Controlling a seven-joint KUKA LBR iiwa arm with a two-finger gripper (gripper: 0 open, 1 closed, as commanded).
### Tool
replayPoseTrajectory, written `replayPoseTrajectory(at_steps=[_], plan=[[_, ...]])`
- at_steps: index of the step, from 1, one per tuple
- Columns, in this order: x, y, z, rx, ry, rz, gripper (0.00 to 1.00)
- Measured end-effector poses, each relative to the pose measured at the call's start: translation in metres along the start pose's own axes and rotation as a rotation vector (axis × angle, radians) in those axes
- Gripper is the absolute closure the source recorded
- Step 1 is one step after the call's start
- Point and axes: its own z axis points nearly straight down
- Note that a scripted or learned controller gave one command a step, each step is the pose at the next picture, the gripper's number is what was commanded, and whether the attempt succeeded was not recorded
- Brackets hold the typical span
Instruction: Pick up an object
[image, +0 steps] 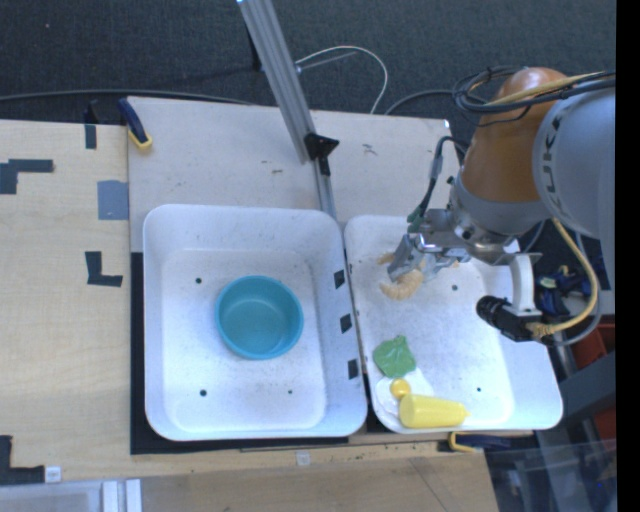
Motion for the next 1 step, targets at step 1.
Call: replayPoseTrajectory(at_steps=[1], plan=[[0.0506, 0.0222, 0.0119, 0.0, 0.0, 0.0, 1.0]])
